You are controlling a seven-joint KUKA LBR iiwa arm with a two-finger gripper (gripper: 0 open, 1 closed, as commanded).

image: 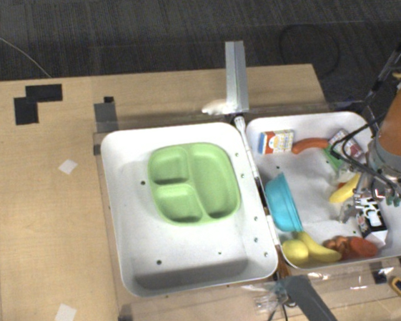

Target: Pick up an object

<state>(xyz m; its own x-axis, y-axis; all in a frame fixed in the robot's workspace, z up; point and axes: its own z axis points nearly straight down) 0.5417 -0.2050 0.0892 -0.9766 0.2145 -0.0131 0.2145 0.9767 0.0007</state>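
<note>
The gripper (364, 206) hangs low in the right bin (310, 172), its grip impossible to tell, with a small yellow banana (342, 192) just left of it, lying tilted.

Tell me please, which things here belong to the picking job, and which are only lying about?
For the job:
gripper, low in the right bin
yellow piece beside it
blue bowl
banana
small carton

Only lying about:
green divided tray in the left bin
black patches on the bench
</note>
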